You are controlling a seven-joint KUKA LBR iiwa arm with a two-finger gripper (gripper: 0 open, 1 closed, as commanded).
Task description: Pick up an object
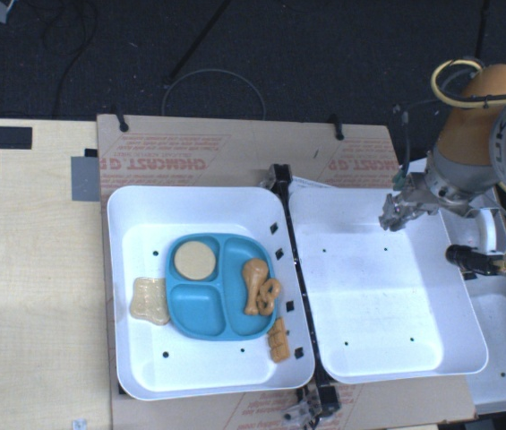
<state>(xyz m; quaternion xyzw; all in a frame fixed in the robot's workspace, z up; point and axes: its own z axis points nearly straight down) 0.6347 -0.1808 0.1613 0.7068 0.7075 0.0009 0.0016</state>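
Camera view: my gripper hangs over the right bin near its upper right rim — I cannot tell its state. The left bin holds a blue divided tray carrying a round cracker and a pretzel; a pale biscuit touches the tray's left edge.

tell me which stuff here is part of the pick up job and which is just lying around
Job:
gripper, over the right bin
blue tray in the left bin
round disc and pretzel piece on it
pale piece and brown piece beside it

Lying about:
cardboard sheet
grey square
cables
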